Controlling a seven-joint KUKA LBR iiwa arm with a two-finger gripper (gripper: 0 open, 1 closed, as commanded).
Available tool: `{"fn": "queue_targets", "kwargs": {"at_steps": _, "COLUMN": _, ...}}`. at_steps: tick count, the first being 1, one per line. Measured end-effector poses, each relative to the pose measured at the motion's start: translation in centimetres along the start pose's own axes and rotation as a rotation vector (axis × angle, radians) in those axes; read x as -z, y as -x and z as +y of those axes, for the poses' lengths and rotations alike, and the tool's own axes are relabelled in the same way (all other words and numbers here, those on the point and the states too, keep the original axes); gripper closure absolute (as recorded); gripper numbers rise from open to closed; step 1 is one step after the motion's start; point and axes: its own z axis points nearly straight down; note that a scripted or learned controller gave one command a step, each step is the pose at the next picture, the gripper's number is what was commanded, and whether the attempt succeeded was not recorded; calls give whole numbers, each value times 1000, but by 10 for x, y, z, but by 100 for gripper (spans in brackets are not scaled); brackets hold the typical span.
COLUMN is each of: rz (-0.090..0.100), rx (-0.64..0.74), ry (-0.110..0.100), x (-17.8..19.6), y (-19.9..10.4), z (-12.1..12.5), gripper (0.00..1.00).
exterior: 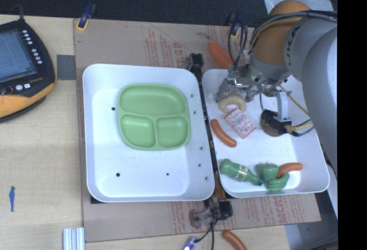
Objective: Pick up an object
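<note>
My gripper (234, 86) hangs low over the far left corner of the right bin (309, 154), right above a tan bread roll (231, 104). Whether it touches the roll cannot be made out. Just in front of the roll lies a pink-and-white wrapped packet (239, 122), and left of that an orange sausage (222, 132). Along the bin's near edge rest a green bottle (237, 171), a green toy (272, 178) and a second orange sausage (289, 168).
The left bin (103, 145) holds a green divided plate (153, 116). An orange carrot-like piece (218, 53) lies on the cardboard behind the right bin, and another orange piece (235, 239) in front. A teach pendant (20, 68) sits at the far left.
</note>
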Motion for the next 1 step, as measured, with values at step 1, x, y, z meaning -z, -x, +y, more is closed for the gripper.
{"fn": "queue_targets", "kwargs": {"at_steps": 1, "rz": 0, "rx": 2, "ry": 1, "x": 12, "y": 1, "z": 1, "gripper": 100}}
